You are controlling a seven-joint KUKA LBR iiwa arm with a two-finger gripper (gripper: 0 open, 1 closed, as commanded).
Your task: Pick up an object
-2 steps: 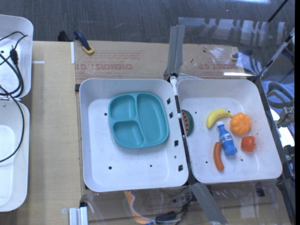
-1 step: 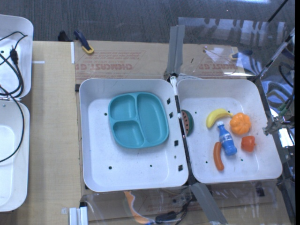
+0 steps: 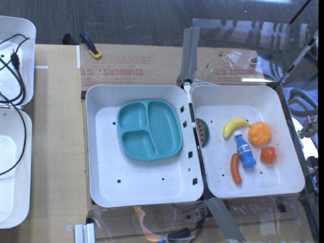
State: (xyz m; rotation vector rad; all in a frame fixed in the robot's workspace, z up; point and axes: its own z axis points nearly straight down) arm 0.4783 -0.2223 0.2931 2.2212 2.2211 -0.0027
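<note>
The right bin (image 3: pixel 283 110) holds several toy foods close together: a yellow banana (image 3: pixel 234 126), an orange pumpkin (image 3: pixel 259 133), a small red piece (image 3: pixel 268 155), a blue bottle (image 3: pixel 245 150) and an orange-red sausage (image 3: pixel 236 168). A watermelon slice (image 3: pixel 202 132) leans against that bin's left wall. In the left bin (image 3: pixel 101 186) a teal divided plate (image 3: pixel 150 129) lies flat.
A divider with black clips (image 3: pixel 192 135) runs between the two bins. Cardboard (image 3: pixel 131 67) lies behind them, with a blue-and-yellow clamp (image 3: pixel 90 46) on it. White trays with black cables (image 3: pixel 12 75) stand at the far left. Metal fittings (image 3: pixel 309 130) crowd the right edge.
</note>
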